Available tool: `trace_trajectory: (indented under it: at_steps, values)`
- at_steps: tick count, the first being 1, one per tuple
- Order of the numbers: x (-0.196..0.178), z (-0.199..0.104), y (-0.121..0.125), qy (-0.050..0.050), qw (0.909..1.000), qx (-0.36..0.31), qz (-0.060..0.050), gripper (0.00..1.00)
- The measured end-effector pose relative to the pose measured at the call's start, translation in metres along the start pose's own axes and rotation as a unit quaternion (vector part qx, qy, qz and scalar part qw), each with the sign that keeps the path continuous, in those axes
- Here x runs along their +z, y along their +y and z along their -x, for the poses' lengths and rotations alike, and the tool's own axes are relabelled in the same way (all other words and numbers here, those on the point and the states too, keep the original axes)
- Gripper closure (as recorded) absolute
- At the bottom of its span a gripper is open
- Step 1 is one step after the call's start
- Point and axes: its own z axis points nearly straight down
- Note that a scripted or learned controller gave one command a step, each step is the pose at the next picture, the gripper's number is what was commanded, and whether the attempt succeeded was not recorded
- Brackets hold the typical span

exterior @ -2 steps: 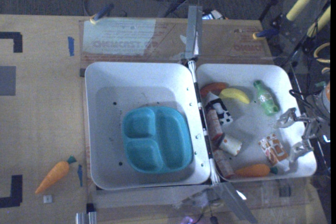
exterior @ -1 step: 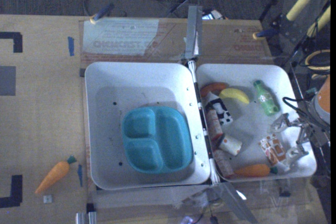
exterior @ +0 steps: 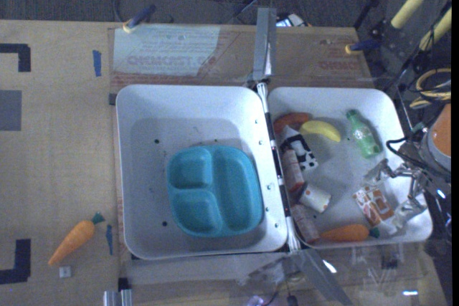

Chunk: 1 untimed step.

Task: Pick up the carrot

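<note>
An orange carrot with a green top lies on its side along the front wall of the right bin. A second carrot lies on the wooden bench, left of the left bin. My gripper hangs over the right bin's right side, above and to the right of the bin's carrot and apart from it. Its thin metal fingers are spread open with nothing between them. A red and white snack packet lies just left of the gripper.
The right bin also holds a banana, a green bottle, a reddish sausage, a black and white toy, a small white cup and a long brown stick. A blue divided plate sits in the left bin.
</note>
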Motion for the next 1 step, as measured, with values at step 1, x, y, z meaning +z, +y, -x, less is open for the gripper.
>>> trace_trajectory:
  at_steps: [1]
  values:
    - [-0.0001, -0.0001, -0.0003, 0.000, 1.0000, 0.000, 0.000, 0.00]
